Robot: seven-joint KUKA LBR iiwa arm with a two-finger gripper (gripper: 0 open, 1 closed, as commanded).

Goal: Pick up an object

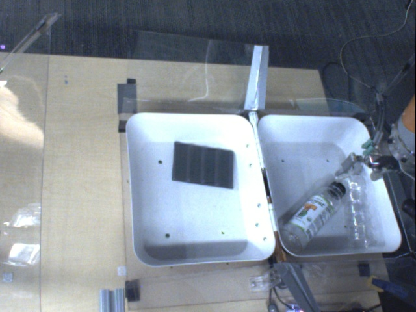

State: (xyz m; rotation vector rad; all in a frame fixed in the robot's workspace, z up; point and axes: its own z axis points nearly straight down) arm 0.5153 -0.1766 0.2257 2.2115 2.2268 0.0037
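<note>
A small bottle [316,211] lies on its side in the right bin [296,145], slanted, its dark cap toward the upper right and its base toward the bin's lower left corner; the body is cylindrical, pale, and carries a label with orange and green marks. Just beside it on the right lies a clear plastic item [357,216], ribbed or bubbled in texture, running along the bin's right wall; its exact shape is hard to make out. The gripper [361,158] hangs over the upper right part of this bin, close above the bottle's capped end but with nothing seen between its fingers; whether the claw is spread or pressed together I cannot tell at this size. Behind it the arm [403,142] enters from the right, with a patch of orange at the frame edge. The left bin [149,239] holds a flat dark rectangular pad [203,165], matte, with faint vertical ridges, lying slightly tilted in the upper half. Both bins are shallow, white, smooth, with rounded corners and small dark holes in their floors; they touch along a central seam. They rest on a light wood-grain bench [71,174]. Clear plastic sheeting [195,70] stands behind the bins, with a grey upright strip [257,77] at the seam. Beyond the bench is dark carpeted floor [162,5]
</note>
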